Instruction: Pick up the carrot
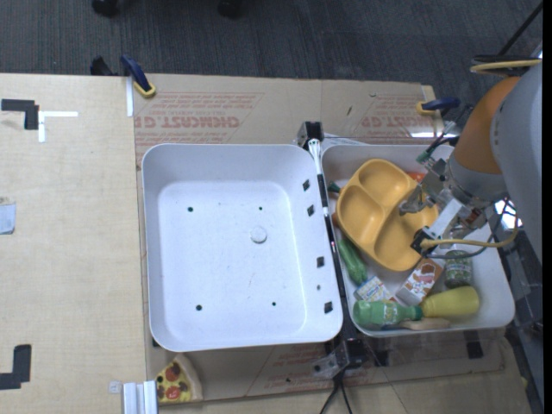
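You're looking at a robotics lab: the counter (69, 257) is a plywood top with cardboard sheeting (259, 110) held by blue clamps (138, 76), black tape markers (21, 110), two white bins (164, 257), loose cables (341, 386), and grey carpet (302, 24) beyond.

Grey arm (517, 136) reaching in from right, orange-banded wrist angled down-left

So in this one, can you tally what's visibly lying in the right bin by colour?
Yellow: 2, the divided plate and the pear-shaped piece
Green: 2, the bottle and the long item
Multicoloured: 2, the small carton and the jar
Total: 6 distinguishable; others may be hidden.
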`<control>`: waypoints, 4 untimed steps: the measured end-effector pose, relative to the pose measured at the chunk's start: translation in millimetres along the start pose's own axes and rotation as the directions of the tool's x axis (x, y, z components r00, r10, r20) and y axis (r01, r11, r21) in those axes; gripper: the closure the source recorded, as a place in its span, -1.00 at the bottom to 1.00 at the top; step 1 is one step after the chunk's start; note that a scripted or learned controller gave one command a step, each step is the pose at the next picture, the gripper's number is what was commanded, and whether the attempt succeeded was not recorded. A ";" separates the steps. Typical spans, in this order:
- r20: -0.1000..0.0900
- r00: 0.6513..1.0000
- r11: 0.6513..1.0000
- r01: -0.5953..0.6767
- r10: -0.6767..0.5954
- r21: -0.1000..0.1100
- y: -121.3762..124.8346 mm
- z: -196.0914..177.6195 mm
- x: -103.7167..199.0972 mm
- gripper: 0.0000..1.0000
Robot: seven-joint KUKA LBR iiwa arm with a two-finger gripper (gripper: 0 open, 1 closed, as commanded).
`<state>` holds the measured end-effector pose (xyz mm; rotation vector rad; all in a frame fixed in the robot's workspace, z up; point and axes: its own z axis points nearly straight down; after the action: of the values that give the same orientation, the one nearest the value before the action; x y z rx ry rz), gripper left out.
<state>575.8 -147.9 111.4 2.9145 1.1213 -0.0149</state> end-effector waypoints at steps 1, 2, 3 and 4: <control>-0.014 0.996 0.996 -0.084 0.084 0.014 41.0 18.9 -10.0 -1.00; 0.033 0.937 0.935 -0.349 0.348 0.062 52.9 20.5 15.4 -1.00; -0.008 0.863 0.863 -0.505 0.505 0.018 -30.5 17.7 1.3 -1.00; -0.007 0.900 0.900 -0.435 0.435 0.018 37.4 -102.2 39.0 -1.00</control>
<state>630.0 -147.4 213.4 3.1086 0.4455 -0.0018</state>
